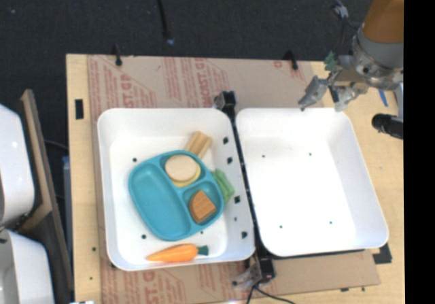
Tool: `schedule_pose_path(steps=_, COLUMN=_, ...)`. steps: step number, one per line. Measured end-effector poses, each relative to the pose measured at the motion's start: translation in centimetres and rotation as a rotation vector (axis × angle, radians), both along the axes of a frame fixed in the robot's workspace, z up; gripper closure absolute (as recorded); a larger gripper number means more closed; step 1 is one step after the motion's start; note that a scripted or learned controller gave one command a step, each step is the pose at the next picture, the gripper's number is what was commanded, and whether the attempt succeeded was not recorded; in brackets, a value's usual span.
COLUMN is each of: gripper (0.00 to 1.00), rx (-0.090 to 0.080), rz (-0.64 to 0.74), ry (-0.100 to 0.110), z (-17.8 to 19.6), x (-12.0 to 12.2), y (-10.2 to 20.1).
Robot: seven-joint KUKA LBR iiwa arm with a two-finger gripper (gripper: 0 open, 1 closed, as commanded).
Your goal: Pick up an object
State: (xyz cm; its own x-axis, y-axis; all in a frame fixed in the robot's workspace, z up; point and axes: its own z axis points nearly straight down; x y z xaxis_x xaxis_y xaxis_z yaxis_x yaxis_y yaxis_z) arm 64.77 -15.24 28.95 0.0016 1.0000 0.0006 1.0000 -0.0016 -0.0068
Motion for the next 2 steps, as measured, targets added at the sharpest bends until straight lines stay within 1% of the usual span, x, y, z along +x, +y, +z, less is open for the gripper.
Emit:
schedule_pose_path(steps=1, gripper=0.0, rx=-0.001, rz=0.001, ry=-0.008, z=0.5, x=0.1, y=0.0)
schedule_pose_path(steps=2, gripper=0.0, rx=-0.001, rz=0.001, ry=-0.002, z=-5.7, x=0.2, y=-0.5)
